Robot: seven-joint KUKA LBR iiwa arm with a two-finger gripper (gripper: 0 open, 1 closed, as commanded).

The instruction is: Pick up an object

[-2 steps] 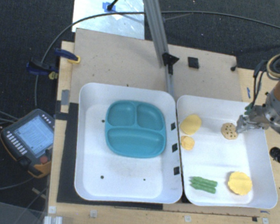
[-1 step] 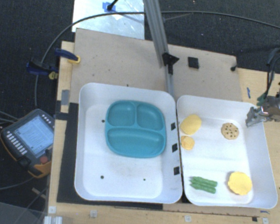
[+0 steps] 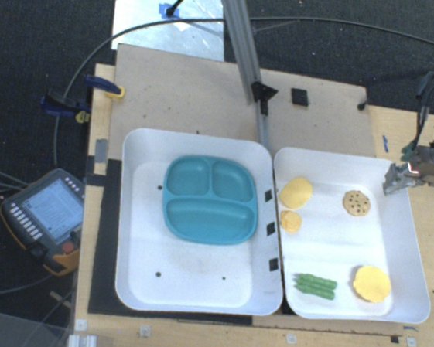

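Overhead view of the worktop (image 3: 210, 98) bearing two shallow white bins side by side. The left bin (image 3: 133, 260) carries a teal divided plate (image 3: 210, 201); the right bin (image 3: 406, 253) holds the candidate objects: a pale yellow rounded piece (image 3: 296, 193) with a smaller yellow piece (image 3: 291, 222) just beside it near the inner wall, a speckled cookie (image 3: 356, 203) toward the far side, green beans (image 3: 315, 285) toward the near side, and a flat yellow disc (image 3: 372, 284) near the right corner. The pincer (image 3: 400, 179) hangs at the far right rim of the right bin, nearest the cookie yet apart from it, with nothing between its fingers; whether they are spread or pressed together cannot be told at this size and angle. Likely hazards, as a judgement: descending from here, the fingers may strike the sloped bin wall; the thin cookie and disc offer little edge to pinch and may slide away; the two yellow pieces sit close enough that a grasp on one could nudge the other. The arm is cut off at the frame's right, and fingertip detail is blurred.
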